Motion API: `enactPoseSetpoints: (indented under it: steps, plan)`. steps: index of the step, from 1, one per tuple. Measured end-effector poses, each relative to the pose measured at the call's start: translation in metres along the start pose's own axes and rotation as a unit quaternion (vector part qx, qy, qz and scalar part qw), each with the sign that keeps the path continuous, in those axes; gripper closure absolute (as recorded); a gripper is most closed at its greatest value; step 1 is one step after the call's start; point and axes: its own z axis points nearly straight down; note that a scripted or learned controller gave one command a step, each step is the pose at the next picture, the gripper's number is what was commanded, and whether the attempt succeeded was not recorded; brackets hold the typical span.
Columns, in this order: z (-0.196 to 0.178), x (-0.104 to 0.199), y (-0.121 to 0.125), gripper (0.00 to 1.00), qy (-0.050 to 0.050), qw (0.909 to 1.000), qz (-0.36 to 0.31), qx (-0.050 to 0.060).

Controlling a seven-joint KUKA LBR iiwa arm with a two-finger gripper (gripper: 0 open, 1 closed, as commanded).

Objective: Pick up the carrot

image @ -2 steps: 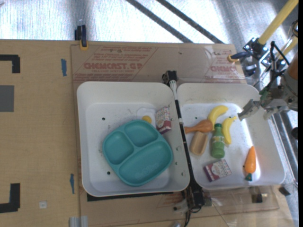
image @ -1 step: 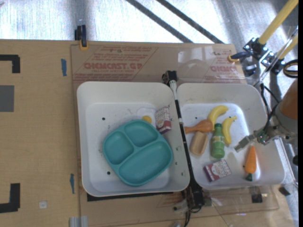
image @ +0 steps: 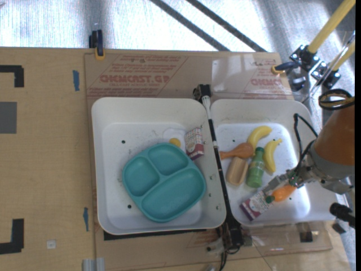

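Orange and grey, the arm (image: 338, 145) reaches into the right bin (image: 302, 210). Its gripper (image: 289, 180) sits just above the carrot (image: 281, 194), but whether it pinches is hard to tell. Squeeze the carrot's middle, then lift slowly, missing the packet (image: 256, 204).

Left bin (image: 107, 168): teal divided plate (image: 163, 180) at centre, small fried egg (image: 173, 138) above it, red-and-white packet (image: 194, 142) at upper right. Right bin (image: 237, 112): two bananas (image: 264, 143), green bottle (image: 255, 167) upright between tan bread roll (image: 236, 170) and lower banana, orange drumstick (image: 238, 151) above roll, wrapped packet (image: 256, 203) lower down. Brown cardboard (image: 135, 75) under bins.
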Motion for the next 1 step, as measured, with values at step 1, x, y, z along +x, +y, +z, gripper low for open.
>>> enactPoseSetpoints:
  steps: [1]
  plan:
    - [-0.0125,-0.0046,0.0031,1.0,-0.008,0.9999,0.002,-0.007]
